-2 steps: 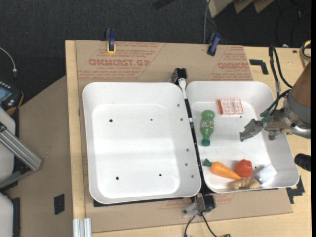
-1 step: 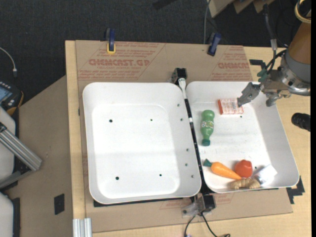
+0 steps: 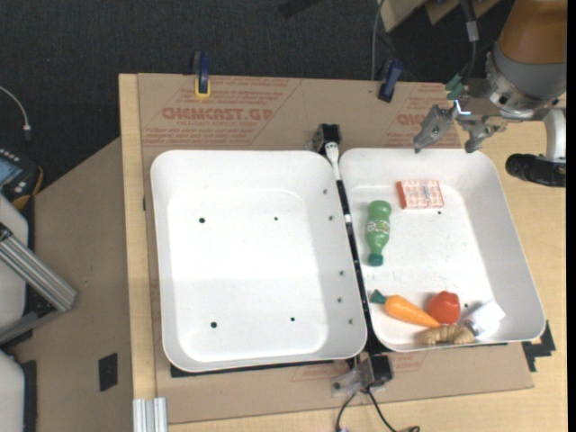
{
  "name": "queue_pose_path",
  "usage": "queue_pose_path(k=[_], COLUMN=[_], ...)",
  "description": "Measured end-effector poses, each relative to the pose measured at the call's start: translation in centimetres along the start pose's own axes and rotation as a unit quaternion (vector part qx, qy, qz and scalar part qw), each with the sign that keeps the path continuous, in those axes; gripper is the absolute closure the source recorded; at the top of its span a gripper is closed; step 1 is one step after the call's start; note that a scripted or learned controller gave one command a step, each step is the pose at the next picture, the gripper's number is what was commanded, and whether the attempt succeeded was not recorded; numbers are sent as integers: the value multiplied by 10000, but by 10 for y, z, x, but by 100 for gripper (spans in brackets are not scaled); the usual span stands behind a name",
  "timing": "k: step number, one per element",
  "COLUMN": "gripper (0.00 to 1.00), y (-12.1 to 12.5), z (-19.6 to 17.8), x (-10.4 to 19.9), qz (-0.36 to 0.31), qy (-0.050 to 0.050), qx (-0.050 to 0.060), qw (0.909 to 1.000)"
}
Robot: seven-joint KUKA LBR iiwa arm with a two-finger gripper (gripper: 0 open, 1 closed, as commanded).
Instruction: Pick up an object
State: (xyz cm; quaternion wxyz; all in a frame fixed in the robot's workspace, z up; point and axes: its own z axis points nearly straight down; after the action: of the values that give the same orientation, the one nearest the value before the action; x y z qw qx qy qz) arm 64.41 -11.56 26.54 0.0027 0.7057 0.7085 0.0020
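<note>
The task names no specific object. The candidates all lie in the right bin (image 3: 515, 241). A green bottle (image 3: 377, 231) lies on its side near the bin's left wall, cap toward the near edge. A red-and-white patterned packet (image 3: 420, 194) lies flat beyond it, toward the far wall. Along the near edge, an orange carrot (image 3: 404, 310) with a green top lies just beside a red tomato-shaped item (image 3: 444, 307).

A tan, knobbly piece (image 3: 447, 335) and a pale item (image 3: 485, 319) crowd the near right corner; neither is distinct enough to identify.

The left bin (image 3: 166, 241) sits beside the right bin.

The gripper (image 3: 452, 130) hangs above the right bin's far rim, fingers spread apart with nothing between them. The arm is cut off at the upper right.
</note>
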Motion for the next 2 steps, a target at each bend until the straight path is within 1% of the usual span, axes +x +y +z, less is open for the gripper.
queue_pose_path(k=[1, 2], gripper=[100, 100], y=[-1, -1], z=[-11, -22], x=[-2, -2], qz=[8, 4], qy=[-11, -21], qx=[-6, -23], qw=[10000, 10000])
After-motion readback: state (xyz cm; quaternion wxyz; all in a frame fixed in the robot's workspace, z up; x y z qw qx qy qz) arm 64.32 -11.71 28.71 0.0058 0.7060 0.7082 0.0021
